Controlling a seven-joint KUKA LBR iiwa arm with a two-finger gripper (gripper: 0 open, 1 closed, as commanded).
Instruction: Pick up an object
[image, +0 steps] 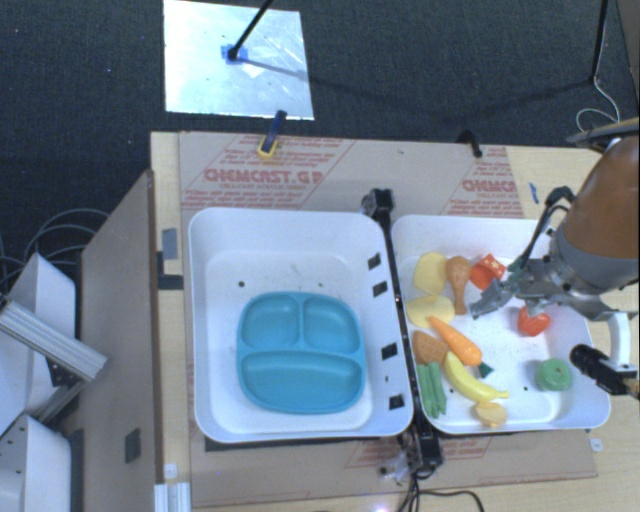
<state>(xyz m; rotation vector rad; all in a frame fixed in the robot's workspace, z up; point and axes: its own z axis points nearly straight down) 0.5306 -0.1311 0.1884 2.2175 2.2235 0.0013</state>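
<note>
The surface (330, 165) carries two white bins. The left bin (215, 300) holds a blue divided plate (300, 352). The right bin (575, 405) holds toy food: carrot (457, 340), banana (468, 383), green beans (432, 388). The tool (492, 297) hangs low beside the drumstick (459, 281) and orange pepper (488, 270), nothing visibly between its fingers; their spread cannot be told.

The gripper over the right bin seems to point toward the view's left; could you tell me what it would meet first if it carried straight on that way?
Probably the toy chicken drumstick, which lies just left of the gripper. Its height above the bin floor is unclear from this view, so it might pass over the drumstick toward the yellow pieces beyond.
</note>
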